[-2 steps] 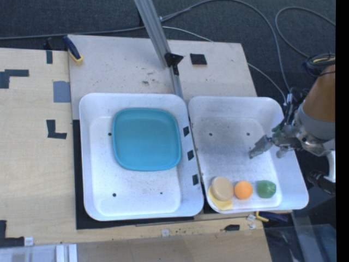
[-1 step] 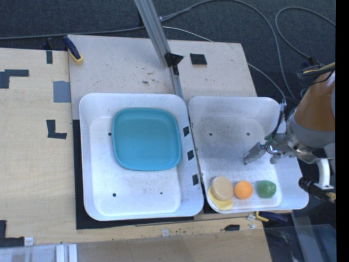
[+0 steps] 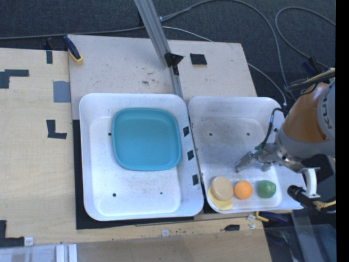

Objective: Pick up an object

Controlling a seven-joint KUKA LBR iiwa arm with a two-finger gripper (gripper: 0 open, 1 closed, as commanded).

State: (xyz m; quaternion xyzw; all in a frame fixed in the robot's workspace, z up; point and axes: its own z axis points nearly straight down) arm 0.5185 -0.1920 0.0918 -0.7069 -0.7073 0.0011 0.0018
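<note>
The worktop (image 3: 32,146) carries two shallow white bins side by side. The left bin (image 3: 98,201) holds a blue square plate (image 3: 146,139). The right bin (image 3: 218,113) holds three small objects in a row along its near wall: a tan round piece (image 3: 222,189) resting on something yellow, an orange ball (image 3: 243,190) and a green ball (image 3: 266,189).

The arm (image 3: 305,124) reaches in from the right, and the gripper (image 3: 252,161) hangs over the right bin, just above and behind the row. The fingers appear spread and grasp nothing.

To do the pick well, choose one target; the orange ball lies nearest below the fingers. Align the fingers so that they straddle it, descend without nudging the neighbours, which lie close on either side, and close before lifting. The bin's near wall leaves little room on that side.

The exact finger gap is hard to read at this size. The arm's wrist is cut off at the right, and the yellow item under the tan piece is mostly covered.
</note>
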